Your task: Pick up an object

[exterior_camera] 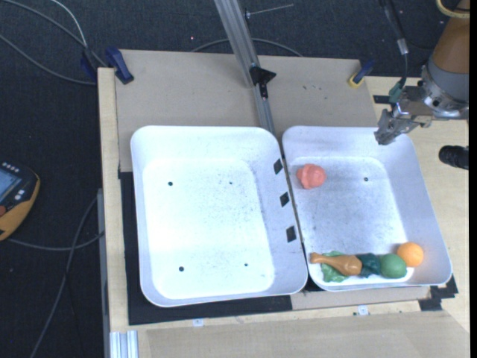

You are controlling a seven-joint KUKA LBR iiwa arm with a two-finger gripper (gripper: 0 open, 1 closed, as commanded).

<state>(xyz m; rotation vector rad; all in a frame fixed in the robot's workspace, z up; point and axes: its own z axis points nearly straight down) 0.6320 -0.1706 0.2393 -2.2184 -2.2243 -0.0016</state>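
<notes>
The right bin (406, 170) holds a pink-red lump (312, 176) near its far left corner. Along its near edge lie a brown drumstick-shaped toy (337, 260), a dark teal piece (370, 263), a green ball (393, 266) and an orange ball (410, 254). My gripper (389, 131) hangs over the far right corner of that bin, well away from all of these objects, with nothing visible between its fingers.
The left bin (149, 151) stands beside the right one. A slanted metal pole (238, 36) rises from the bench at the back between the bins. Blue and yellow clamps (119, 64) hold the board's far corners. Cables lie on the dark floor to the left.
</notes>
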